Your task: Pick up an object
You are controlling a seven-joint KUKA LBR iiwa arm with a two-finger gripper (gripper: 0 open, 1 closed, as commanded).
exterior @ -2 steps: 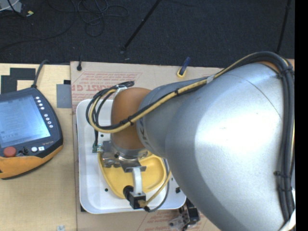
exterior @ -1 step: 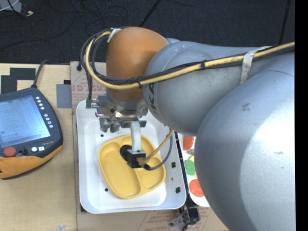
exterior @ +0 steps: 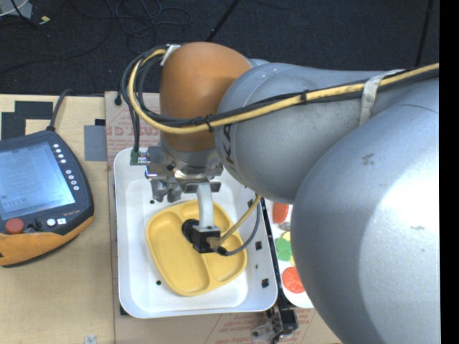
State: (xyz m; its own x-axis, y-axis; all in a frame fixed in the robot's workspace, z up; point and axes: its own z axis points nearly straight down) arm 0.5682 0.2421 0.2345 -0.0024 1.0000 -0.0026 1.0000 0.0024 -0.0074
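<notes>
A yellow divided plate [exterior: 185, 258] lies flat in the left white bin [exterior: 133, 264], taking up most of its floor. My gripper [exterior: 167, 190] hangs over the far end of this bin, just above the plate's far-left rim, with the orange wrist band right above it. Nothing shows between the gripper's tips. The arm's bulk hides the far part of the bin.
Red and green pieces [exterior: 285, 249] peek out in the right bin [exterior: 270, 264], which the arm mostly covers. A teach pendant [exterior: 43, 186] lies on the bench to the left of the bins. Cardboard [exterior: 122, 117] sits under the bins.
</notes>
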